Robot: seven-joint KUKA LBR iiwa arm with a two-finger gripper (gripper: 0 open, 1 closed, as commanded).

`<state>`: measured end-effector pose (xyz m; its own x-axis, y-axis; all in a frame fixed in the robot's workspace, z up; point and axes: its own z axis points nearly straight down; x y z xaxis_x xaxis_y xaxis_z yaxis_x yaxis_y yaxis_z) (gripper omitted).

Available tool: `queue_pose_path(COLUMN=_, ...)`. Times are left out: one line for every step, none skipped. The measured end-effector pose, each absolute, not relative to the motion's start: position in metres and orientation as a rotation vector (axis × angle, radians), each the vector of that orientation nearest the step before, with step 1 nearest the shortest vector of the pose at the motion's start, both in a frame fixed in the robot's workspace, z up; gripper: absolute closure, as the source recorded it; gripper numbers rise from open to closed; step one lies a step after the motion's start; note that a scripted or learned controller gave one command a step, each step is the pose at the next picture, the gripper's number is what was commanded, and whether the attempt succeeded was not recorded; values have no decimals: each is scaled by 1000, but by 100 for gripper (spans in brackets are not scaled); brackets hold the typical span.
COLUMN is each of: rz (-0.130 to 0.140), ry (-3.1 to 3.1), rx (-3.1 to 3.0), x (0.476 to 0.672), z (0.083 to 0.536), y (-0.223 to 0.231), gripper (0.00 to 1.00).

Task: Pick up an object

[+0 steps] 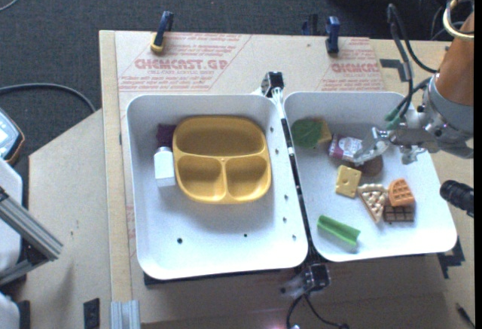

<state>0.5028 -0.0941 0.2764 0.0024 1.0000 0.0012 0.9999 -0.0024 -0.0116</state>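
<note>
The left bin [143,245] holds a yellow tray [221,158] with three compartments, sitting toward twelve o'clock of the bin's middle. At the tray's nine o'clock a small white bottle [164,166] stands touching its edge, and just above the bottle, at about eleven o'clock of it, a dark purple thing [166,133] pokes out from behind the tray (too hidden for me to tell what it is).

The right bin [433,237] carries the toy food. At its eleven o'clock lies a green sponge [309,132] with a yellow edge. Toward three o'clock of that sits a pink-and-white packet [348,147], and at the packet's six o'clock a cheese square [348,181]. At five o'clock of the cheese is a waffle wedge [373,199], touching a waffle on chocolate [400,201] to its three o'clock. A green stick [338,232] lies near the bin's seven o'clock corner.

The gripper [376,145] comes in from three o'clock, low over a brown disc [370,164] just beside the packet. Its fingers look parted, with nothing between them that I can make out.
</note>
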Motion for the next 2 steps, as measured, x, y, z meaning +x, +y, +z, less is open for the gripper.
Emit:
queue_pose_path(rz=-1, ry=-2222, rx=-2222, x=505, z=282, y=-94, gripper=0)
queue_pose_path(rz=5, ry=-2216, rx=-2219, x=510, z=233, y=-102, gripper=0)
